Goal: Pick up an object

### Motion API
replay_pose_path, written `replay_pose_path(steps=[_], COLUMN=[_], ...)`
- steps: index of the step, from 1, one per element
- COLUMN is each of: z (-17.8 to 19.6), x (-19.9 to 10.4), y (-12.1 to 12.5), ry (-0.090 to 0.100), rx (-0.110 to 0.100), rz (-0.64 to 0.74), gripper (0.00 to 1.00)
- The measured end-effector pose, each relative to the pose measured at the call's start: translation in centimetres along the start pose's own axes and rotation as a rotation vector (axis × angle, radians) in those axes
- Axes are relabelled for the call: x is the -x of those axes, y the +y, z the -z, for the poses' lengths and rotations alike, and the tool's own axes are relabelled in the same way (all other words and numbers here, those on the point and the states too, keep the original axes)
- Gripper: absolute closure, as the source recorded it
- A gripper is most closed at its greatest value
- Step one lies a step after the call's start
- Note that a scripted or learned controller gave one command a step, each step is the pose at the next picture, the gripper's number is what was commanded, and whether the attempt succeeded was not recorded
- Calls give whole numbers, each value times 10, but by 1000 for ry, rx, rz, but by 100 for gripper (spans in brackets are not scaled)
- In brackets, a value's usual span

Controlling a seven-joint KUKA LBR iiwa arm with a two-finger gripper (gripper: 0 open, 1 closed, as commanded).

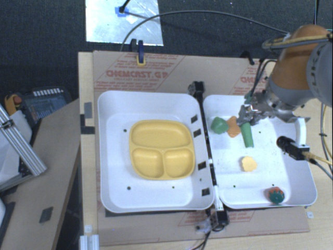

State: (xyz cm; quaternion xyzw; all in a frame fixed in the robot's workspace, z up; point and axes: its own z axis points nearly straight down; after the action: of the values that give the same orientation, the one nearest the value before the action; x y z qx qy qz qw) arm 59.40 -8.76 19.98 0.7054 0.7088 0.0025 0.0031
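A: The gripper (248, 117) sits over the green stick (246, 134) in the right bin (304, 189); I can't tell its state. It could knock the orange piece (233, 129) beside it.

B: Count: one green lump (218, 124), one yellow piece (248, 164), one ball (276, 195), one yellow tray (158, 148) in the left bin (114, 191)
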Motion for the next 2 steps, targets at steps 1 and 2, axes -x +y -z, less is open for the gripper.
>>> replay_pose_path(steps=[1, 2], z=[54, 56], x=[0, -58], y=[2, 1], ry=[0, 2], rx=[0, -6], rz=[0, 5], gripper=[100, 100])
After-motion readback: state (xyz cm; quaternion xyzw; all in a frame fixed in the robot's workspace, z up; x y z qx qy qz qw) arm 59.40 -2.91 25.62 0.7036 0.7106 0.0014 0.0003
